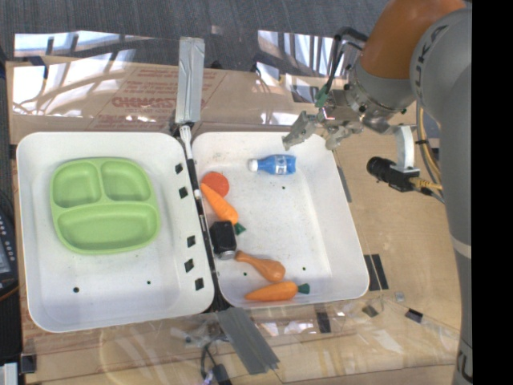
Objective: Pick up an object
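Gripper [315, 132] open, nothing between its fingers, above the right bin's [337, 239] far rim, just up-right of the blue bottle [273, 164]. Bottle lies on its side near that far rim, apart from the carrots [220, 204] at the bin's left wall. Risk: round bottle rolls or fingers clip the rim on descent. Arm [417, 46] reaches in from right, wrist tilted down-left.

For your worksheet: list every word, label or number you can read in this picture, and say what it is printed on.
Cardboard sheet behind the bins: red printed lettering, upside down and too blurred to read.
Small bottle in the right bin: blue label, print too small to read.
Nothing else legible.
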You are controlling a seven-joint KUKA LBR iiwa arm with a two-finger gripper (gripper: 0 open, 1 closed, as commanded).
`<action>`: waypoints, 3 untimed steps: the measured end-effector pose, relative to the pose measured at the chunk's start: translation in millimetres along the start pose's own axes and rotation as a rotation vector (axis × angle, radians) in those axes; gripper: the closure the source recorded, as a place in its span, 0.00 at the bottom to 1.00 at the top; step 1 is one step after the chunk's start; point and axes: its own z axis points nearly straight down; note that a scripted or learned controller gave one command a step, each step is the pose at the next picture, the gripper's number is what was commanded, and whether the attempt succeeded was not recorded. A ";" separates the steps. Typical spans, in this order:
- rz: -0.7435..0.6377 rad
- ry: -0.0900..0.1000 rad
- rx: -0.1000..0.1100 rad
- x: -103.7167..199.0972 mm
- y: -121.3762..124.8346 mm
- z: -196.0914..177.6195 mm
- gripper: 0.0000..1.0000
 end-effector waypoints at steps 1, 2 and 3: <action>0.048 0.002 0.004 25.3 28.5 105.4 0.00; 0.160 0.002 0.001 -7.0 29.9 180.1 0.00; 0.091 0.000 -0.005 -9.8 30.9 149.1 0.00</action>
